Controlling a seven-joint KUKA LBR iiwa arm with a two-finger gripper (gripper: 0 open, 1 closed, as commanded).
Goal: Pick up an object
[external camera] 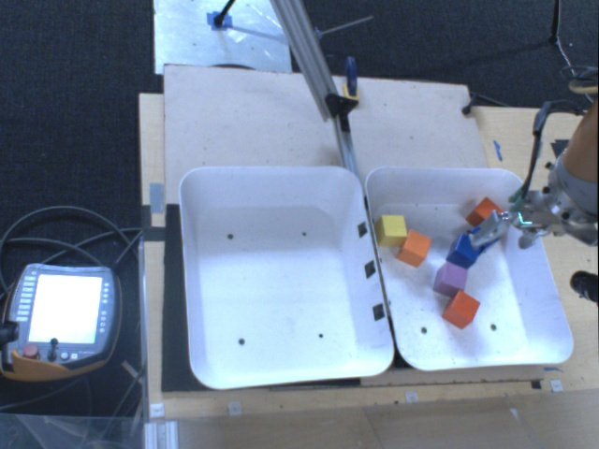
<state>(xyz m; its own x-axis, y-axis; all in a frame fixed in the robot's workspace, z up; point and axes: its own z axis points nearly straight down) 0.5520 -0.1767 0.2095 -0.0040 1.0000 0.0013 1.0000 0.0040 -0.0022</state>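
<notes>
Hand point(489, 235) over blue block point(463, 249), near right bin's far rim point(440, 170); grip state unclear

Light: falling bright and even from overhead | Glare: washing out the white bins point(281, 195) and pendant screen point(64, 309) | Shadows: lying soft, faint | Focus: blurring slightly throughout

Two bins point(281, 195) sit side by side on the desk point(412, 120); five blocks point(451, 278) lie in the 3 o'clock bin.
</notes>
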